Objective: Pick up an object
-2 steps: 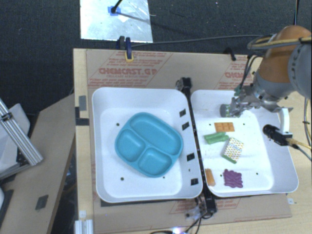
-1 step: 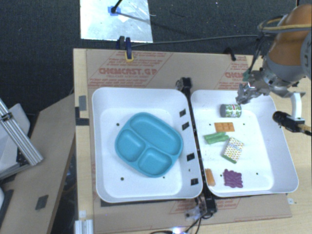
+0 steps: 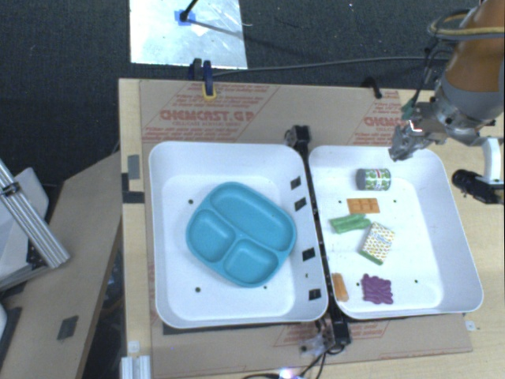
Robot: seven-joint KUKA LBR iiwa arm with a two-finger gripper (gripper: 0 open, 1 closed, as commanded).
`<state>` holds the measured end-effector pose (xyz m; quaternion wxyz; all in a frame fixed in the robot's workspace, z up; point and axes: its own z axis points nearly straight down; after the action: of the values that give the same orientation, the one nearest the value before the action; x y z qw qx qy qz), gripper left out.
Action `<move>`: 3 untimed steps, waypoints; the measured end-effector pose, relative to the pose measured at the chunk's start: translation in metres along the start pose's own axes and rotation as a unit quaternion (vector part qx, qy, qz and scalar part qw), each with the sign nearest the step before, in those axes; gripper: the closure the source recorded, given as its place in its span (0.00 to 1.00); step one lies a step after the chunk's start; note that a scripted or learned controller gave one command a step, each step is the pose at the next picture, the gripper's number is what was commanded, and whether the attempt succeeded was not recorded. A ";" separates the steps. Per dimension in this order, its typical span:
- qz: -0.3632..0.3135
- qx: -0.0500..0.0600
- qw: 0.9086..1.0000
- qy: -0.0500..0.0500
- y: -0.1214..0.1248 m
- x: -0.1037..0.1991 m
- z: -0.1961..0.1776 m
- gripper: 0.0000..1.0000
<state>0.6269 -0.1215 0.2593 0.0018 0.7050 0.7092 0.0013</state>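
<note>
Gripper (image 3: 402, 147) hangs over the right bin's (image 3: 454, 212) far rim; its opening cannot be told, nothing visibly held. Can (image 3: 373, 180) lies just below: light, rigid, likely to roll; grasp across its sides.

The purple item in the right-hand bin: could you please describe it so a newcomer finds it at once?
Look in the right bin, down at its near edge. The purple bunch of grapes lies there, below the patterned box and right of the orange carrot; it is the bin's sole purple, knobbly item.
</note>
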 end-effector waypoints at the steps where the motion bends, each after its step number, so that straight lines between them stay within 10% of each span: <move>1: -0.001 0.001 1.000 0.001 0.009 0.060 0.012 1.00; 3: -0.002 0.001 1.000 0.001 0.022 0.163 0.017 1.00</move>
<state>0.6480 0.0421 0.2425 0.0001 0.7037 0.7105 0.0013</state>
